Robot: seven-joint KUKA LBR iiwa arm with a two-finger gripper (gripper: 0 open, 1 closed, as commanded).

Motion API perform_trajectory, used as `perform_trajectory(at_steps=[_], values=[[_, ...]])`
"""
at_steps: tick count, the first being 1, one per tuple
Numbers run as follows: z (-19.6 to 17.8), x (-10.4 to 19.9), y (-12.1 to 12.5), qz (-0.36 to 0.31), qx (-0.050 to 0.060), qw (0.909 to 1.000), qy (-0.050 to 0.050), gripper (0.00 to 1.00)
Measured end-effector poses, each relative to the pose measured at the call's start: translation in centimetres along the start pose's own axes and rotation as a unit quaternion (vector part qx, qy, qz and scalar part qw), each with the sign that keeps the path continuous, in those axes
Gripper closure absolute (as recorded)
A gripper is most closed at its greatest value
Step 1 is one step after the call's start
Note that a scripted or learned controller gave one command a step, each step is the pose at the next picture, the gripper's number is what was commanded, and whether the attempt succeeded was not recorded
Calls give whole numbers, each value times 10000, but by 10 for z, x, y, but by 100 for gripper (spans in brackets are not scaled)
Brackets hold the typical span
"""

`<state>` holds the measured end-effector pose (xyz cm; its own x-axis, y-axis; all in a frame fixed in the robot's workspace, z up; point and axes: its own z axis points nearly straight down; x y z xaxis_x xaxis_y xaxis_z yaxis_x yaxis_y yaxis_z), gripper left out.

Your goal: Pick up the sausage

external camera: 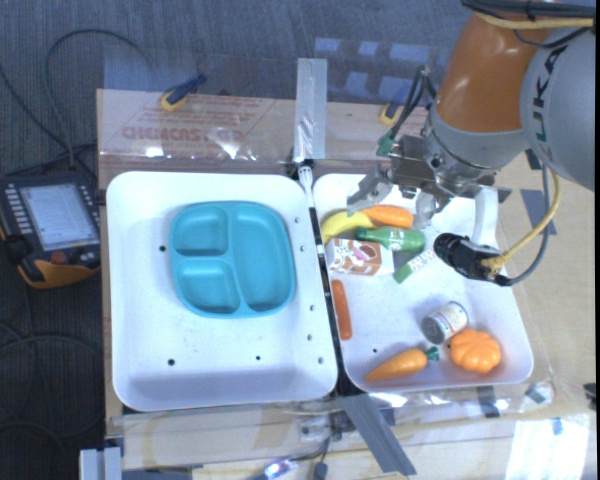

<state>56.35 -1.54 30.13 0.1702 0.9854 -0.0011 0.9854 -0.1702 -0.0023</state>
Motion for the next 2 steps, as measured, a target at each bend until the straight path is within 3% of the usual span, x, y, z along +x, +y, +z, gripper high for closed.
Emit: perform_trajectory(at_steps=[1, 2], values=[[-63, 9, -66, 1081, -4, 9941, -7, 0], [35, 23, -54, 1158, 12, 9933, -6, 0]])
